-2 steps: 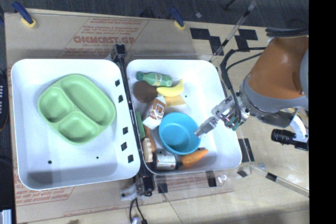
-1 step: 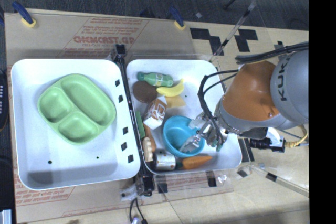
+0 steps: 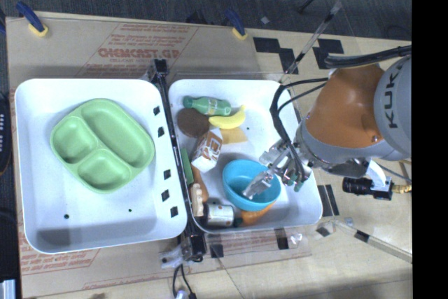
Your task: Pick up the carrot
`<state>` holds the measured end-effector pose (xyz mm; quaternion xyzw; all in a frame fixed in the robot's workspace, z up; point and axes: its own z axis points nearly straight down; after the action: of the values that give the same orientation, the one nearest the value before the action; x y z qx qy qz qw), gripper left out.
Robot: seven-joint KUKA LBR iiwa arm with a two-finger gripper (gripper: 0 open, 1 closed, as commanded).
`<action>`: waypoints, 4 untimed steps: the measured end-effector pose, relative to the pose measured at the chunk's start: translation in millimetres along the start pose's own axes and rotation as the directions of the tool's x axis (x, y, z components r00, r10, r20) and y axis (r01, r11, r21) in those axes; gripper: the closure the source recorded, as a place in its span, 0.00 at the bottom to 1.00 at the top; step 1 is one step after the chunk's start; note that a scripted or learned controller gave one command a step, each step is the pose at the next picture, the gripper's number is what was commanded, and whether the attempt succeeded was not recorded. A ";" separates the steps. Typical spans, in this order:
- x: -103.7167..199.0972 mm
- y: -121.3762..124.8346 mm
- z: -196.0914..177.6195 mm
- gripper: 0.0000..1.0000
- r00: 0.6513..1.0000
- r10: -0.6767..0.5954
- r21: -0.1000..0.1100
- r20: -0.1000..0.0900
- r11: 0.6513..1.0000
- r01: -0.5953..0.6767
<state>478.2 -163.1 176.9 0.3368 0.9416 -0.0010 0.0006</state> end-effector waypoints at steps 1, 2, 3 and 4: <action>7.8 7.5 36.5 0.00 0.964 -0.267 0.000 -0.007 0.964 0.267; 0.8 8.3 81.4 0.00 0.780 -0.626 -0.001 0.016 0.780 0.626; 5.6 10.7 -62.4 0.00 0.781 -0.625 0.006 0.011 0.781 0.625; -3.5 -7.8 34.7 0.00 0.488 -0.873 -0.005 -0.006 0.488 0.873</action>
<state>476.0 -171.4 142.2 -0.1857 0.9826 0.0009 -0.0036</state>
